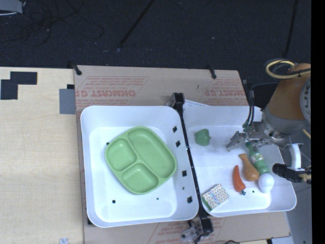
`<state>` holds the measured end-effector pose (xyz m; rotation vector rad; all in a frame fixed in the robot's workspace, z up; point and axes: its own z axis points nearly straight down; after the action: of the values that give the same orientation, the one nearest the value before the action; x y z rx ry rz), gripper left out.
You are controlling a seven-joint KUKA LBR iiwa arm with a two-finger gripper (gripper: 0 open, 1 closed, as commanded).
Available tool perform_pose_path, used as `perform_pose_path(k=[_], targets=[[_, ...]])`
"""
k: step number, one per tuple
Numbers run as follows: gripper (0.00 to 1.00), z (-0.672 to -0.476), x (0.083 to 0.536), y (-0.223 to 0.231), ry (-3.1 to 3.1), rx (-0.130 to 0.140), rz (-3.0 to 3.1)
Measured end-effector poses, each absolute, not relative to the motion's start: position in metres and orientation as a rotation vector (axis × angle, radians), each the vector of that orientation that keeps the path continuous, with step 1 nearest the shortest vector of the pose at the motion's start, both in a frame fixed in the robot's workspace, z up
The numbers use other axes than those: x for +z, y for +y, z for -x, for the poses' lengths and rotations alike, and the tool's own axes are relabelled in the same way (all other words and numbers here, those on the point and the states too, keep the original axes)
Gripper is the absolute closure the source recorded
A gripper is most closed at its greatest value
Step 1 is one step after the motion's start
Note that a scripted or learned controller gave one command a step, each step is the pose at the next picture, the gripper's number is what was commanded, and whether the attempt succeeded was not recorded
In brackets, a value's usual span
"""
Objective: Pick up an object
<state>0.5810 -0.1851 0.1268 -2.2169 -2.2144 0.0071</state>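
Grey gripper (pixel 242 139) w/ fingers spread, grasping nothing, in right bin (pixel 223 210); green bottle (pixel 258 159) lies just right, long axis along bin's depth.

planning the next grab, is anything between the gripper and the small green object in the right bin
Nothing visible. The gripper sits over the right bin, and only bare white floor lies between it and the small green object to its left. The other items lie nearer the front edge.

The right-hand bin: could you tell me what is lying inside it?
The right-hand bin holds a green pepper, carrot, egg, patterned packet and more beneath the gripper, partly covered.
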Motion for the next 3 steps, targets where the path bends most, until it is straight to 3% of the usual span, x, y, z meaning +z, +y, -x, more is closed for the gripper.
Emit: perform_pose_path(k=[1,3], targets=[[1.0,-0.583,0.141,-0.186,-2.217,0.003,2.221],[1.0,-0.589,0.258,-0.189,-2.226,-0.003,2.223]])
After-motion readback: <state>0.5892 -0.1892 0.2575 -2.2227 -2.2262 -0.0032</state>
